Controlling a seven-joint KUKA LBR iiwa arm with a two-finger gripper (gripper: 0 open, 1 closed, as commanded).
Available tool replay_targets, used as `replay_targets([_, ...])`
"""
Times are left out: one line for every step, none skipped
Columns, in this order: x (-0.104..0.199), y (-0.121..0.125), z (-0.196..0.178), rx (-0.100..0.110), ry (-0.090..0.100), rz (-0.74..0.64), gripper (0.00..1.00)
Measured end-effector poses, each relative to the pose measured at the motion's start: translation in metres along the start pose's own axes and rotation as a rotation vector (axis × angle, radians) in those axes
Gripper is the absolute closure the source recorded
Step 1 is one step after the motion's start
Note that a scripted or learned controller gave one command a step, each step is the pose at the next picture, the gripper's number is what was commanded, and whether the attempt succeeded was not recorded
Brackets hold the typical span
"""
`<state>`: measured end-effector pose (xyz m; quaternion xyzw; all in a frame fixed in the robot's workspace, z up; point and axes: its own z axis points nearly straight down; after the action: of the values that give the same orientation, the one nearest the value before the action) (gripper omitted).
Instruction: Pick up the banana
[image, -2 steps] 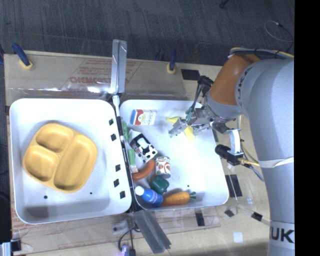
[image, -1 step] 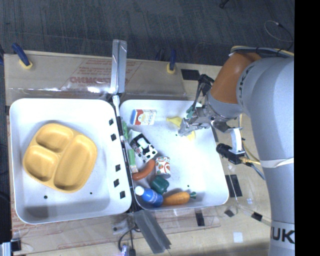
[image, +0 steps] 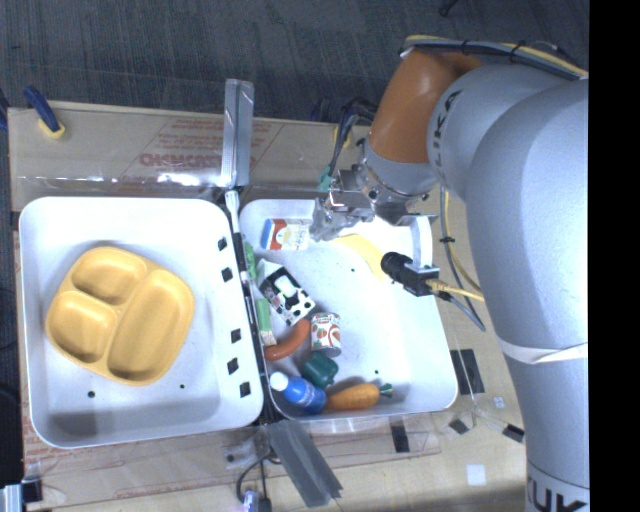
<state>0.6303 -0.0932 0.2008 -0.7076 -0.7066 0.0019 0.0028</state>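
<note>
Over right bin's far end we note end effector (image: 335, 212) low, finger state unreadable. Pale yellow curved banana (image: 362, 249) lies just beside it, partly under wrist. We judge approach step; next: centre over banana, descend, close.

The grey arm (image: 520, 250) reaches in from the right, orange-banded wrist bent down, gripper (image: 335, 215) lowered at the far side.

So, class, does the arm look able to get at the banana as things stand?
Probably yes: the arm hangs right beside the banana at the right bin's far end, with nothing lying on it.
</note>
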Motion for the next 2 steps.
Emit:
replay_targets([-0.022, -0.0163, -0.0409, 0.001, -0.001, 0.288, 1.0])
replay_targets([-0.0215, -0.0162, -0.0408, 0.002, -0.001, 0.288, 0.0])
